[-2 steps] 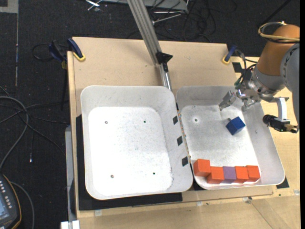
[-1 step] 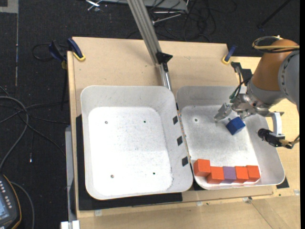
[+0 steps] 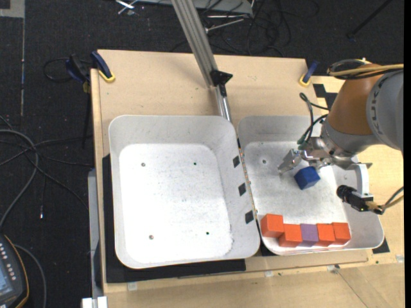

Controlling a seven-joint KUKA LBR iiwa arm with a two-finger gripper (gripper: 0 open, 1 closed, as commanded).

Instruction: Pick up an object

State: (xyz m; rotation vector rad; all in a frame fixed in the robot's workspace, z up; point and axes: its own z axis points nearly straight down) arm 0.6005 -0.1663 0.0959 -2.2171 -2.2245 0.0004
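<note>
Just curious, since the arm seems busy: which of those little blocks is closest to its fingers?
The blue block, right at the gripper in the middle of the right bin. The orange and purple blocks sit lined up along that bin's front edge.

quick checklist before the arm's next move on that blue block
1. Target in reach: blue block lies in the right bin, right by the gripper. ok
2. Block held between the fingers: cannot tell, the wrist hides the contact.
3. Space around the block: bare bin floor on its left and below. ok
4. Other blocks out of the way: row of orange blocks with a purple block sits along the near wall, apart from the blue one. ok
5. Drop place: left bin has bare floor. ok
</note>
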